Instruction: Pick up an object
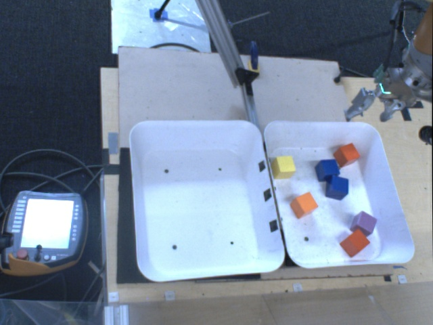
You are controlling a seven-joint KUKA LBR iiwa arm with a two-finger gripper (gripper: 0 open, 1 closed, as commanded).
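The right bin [392,188] holds several small cubes. A yellow cube [283,166] lies by its left wall. Two blue cubes [327,170] [337,187] touch near the middle. An orange-red cube [346,154] sits toward the far side and an orange cube [304,204] lies lower left. A purple cube [363,221] and a red-orange cube [354,242] rest near the front right corner. My gripper [375,107] hangs open above the bench just beyond the bin's far right corner, with nothing between its fingers.
The left bin [203,195] stands beside the right one, their rims meeting in the middle. A slanted metal pole [220,29] runs down to the bins' far junction. A teach pendant [44,232] lies off the bench at the left.
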